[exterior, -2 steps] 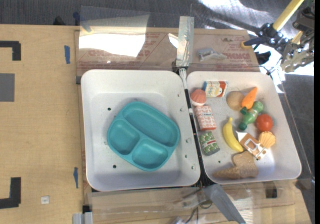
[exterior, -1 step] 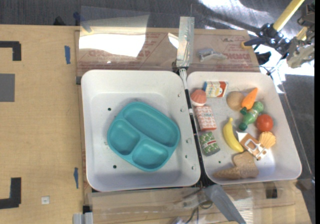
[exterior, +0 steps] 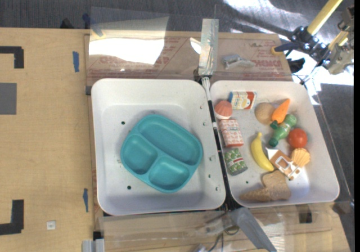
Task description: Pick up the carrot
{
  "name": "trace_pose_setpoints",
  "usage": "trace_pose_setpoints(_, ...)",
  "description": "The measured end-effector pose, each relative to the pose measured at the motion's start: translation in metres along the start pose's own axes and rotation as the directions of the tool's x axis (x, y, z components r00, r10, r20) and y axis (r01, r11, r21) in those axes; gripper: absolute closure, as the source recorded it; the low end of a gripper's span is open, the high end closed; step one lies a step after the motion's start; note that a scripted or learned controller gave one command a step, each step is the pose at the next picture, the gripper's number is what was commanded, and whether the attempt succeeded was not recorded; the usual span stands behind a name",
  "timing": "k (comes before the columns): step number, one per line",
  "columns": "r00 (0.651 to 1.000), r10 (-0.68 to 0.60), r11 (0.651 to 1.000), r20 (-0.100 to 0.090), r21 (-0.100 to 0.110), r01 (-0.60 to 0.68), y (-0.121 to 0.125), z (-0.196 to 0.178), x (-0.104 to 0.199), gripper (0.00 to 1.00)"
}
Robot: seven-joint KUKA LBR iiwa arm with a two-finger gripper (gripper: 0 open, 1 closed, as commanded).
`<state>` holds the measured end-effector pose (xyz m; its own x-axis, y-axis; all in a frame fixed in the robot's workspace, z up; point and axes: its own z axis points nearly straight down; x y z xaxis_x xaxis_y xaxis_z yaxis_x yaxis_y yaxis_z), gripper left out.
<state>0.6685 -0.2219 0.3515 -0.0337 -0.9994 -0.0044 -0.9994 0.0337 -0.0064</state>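
The carrot [exterior: 280, 110] is a small orange cone lying tilted in the back right part of the right bin [exterior: 323, 189]. Its narrow tip points up and to the right. It rests against a tan round food [exterior: 264, 112] on its left, and a green vegetable [exterior: 282, 127] lies just below it. Nothing covers the carrot from above.
Around the carrot lie a red tomato [exterior: 297, 137], a yellow banana [exterior: 260, 152], a small carton [exterior: 242, 99], two food boxes [exterior: 230, 131], bread [exterior: 275, 179] and other toy foods. The left bin [exterior: 104, 110] holds a teal divided plate [exterior: 162, 152]. A yellow pole with a clamp [exterior: 315, 26] stands at the back right.
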Motion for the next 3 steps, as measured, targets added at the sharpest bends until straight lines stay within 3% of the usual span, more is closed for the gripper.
trace_pose_setpoints(1, 0.967, -0.254, 0.967, 0.004, -0.007, 0.254, 0.001, 0.018, 0.0, 1.0)
trace_pose_setpoints(2, 0.847, -0.532, 0.847, 0.001, -0.001, 0.532, 0.0, -0.008, -0.006, 1.0)
trace_pose_setpoints(3, 0.679, -0.734, 0.679, 0.001, -0.002, 0.734, 0.0, -0.034, -0.009, 1.0)
